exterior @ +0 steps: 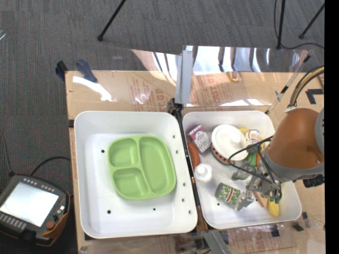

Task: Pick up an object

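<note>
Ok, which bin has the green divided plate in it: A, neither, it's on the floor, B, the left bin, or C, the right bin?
B: the green plate lies flat in the left bin, while the right bin holds the smaller clutter.

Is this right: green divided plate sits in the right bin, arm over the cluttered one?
Not quite. The camera view shows the green divided plate in the left bin, alone there. The arm is over the cluttered right bin, gripper among its objects.

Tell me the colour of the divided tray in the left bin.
Light green tray, per the camera view.
</note>
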